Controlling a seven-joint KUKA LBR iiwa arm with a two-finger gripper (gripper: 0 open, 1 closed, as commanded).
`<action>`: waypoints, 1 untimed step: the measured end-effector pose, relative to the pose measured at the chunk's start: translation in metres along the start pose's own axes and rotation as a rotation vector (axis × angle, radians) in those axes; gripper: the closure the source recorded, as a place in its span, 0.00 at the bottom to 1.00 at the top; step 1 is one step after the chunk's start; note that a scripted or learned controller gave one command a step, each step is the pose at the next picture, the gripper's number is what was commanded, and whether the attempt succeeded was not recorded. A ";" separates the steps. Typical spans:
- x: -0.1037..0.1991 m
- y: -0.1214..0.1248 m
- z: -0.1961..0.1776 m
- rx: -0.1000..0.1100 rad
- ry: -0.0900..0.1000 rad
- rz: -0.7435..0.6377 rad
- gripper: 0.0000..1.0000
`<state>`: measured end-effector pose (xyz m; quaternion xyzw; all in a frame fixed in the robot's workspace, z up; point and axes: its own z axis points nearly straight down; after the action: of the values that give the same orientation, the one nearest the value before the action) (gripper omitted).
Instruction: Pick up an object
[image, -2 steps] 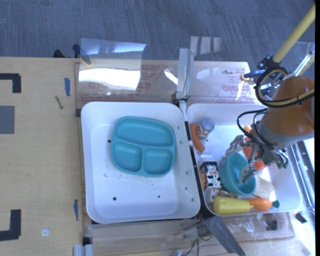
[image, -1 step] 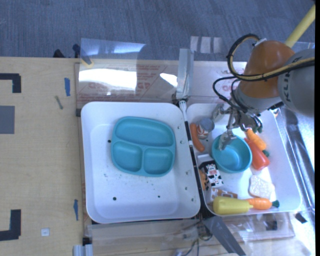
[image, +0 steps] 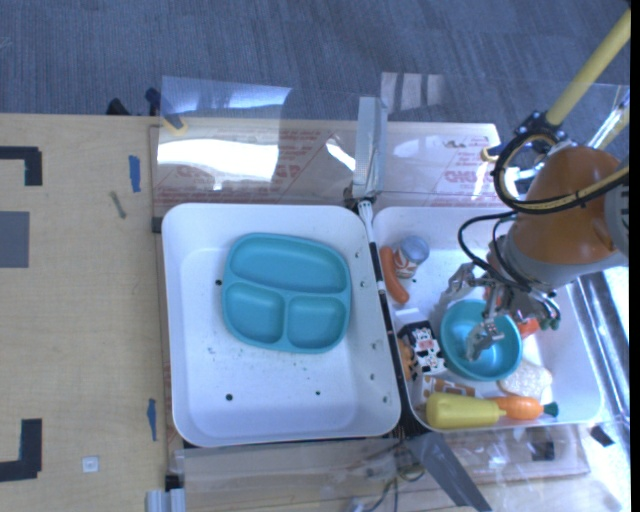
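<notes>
My gripper (image: 490, 335) sits over the blue bowl (image: 480, 345) in the right bin (image: 575, 375); grip state unreadable.

Crowding the bowl: yellow-and-orange carrot-like toy (image: 480, 409) below, cow-patterned piece (image: 424, 350) at left, small can (image: 408, 255) above-left. Beyond lies a smooth teal divided plate (image: 287, 292), alone in the left bin (image: 200, 380).

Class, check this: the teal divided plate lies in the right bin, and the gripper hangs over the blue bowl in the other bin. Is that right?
Not quite. The camera view shows the teal divided plate in the left bin, not the right. The rest holds: the gripper hangs over the blue bowl in the other bin.
</notes>
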<state>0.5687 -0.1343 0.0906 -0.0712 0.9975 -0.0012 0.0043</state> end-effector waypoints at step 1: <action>-0.008 -0.081 0.000 -0.012 -0.006 -0.119 0.00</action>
<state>0.5885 -0.2137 0.0905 -0.1306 0.9914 0.0047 0.0067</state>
